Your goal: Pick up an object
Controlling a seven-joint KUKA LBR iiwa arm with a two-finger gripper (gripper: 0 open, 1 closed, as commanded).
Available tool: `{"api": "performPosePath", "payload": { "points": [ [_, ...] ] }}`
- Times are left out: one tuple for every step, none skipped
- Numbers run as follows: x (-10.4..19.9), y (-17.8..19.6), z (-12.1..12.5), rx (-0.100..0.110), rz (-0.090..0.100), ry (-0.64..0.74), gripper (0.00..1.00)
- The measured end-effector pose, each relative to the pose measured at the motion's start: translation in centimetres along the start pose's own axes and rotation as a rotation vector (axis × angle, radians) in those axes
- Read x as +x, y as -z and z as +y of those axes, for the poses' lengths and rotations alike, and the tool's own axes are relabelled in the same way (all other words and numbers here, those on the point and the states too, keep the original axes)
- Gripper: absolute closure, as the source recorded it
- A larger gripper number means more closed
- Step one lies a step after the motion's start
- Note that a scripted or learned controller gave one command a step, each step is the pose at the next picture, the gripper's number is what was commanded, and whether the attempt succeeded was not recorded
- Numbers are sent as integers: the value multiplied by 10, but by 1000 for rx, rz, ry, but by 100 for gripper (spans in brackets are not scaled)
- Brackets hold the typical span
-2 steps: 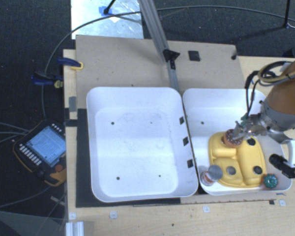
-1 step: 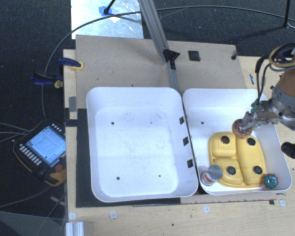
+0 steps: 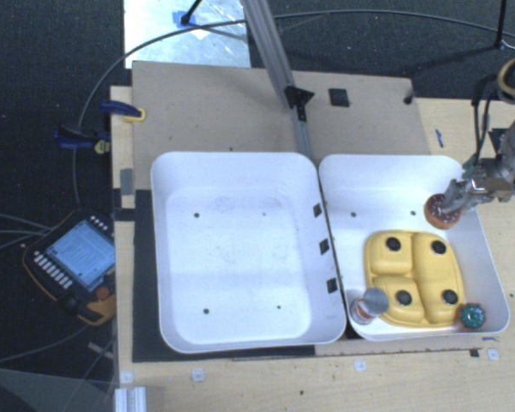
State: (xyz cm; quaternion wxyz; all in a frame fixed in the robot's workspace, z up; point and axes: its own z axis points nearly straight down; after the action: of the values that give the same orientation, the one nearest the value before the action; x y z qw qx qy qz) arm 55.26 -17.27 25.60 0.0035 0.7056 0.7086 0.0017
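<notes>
Item: small brown ring-shaped object (image 3: 440, 212) — sits against the far right wall of the right bin (image 3: 360, 178), just beside the upper right corner of the yellow four-pocket tray (image 3: 415, 278).

Gripper (image 3: 452, 201): poised right at the brown object, touching or nearly so; whether it is spread or clamped cannot be told, and nothing shows the object lifted. Pick judged not yet done — grasp and raise both remain.

Other contents, right bin: yellow tray with dark spots in its pockets, filling the near right part; a small grey-capped piece (image 3: 368, 303) at the tray's near left corner; a small teal ball (image 3: 472, 317) at its near right corner.

Left bin (image 3: 180, 178): white floor, plain.

Clearances: the brown object is hemmed by the bin wall on one side and the tray on the other, so lateral room looks tight; straight up is free. The right bin's far left floor offers open space.
</notes>
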Motion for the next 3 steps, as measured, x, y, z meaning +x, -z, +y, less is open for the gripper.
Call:
{"api": "performPosePath", "payload": {
  "points": [
    [0,41,2,1,1,2,100],
    [52,42,3,5,4,6,100],
    [103,27,-4,7,4,5,100]
  ]
}}
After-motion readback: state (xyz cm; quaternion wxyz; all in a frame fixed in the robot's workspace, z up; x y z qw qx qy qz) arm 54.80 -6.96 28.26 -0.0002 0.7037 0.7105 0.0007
